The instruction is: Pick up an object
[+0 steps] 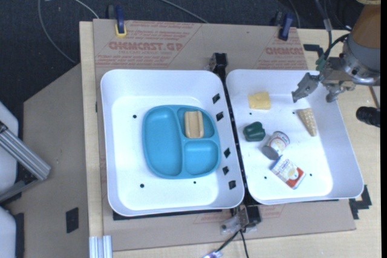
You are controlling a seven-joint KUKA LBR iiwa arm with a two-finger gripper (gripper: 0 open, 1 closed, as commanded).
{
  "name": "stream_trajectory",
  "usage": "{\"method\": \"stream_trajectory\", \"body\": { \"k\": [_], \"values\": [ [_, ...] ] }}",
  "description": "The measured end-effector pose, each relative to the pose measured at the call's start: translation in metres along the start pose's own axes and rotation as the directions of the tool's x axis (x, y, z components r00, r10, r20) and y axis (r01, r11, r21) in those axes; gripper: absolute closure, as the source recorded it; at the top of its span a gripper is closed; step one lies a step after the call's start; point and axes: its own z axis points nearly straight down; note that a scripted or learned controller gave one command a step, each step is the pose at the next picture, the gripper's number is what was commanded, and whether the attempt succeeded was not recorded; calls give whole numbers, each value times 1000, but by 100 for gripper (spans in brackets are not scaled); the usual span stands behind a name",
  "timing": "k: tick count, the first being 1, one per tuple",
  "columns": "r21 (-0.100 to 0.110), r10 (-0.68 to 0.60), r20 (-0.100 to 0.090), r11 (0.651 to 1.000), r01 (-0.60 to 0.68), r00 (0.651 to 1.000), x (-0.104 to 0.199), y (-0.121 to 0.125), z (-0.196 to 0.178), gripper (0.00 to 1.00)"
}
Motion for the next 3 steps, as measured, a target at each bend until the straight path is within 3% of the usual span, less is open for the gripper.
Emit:
{"method": "stream_trajectory", "body": {
  "k": [1, 3],
  "values": [
    [-14, -3, 3, 1000, 3, 1000, 0, 3, -8, 0],
    [-8, -2, 1, 1000, 2, 1000, 1, -14, 90, 0]
  ]
}}
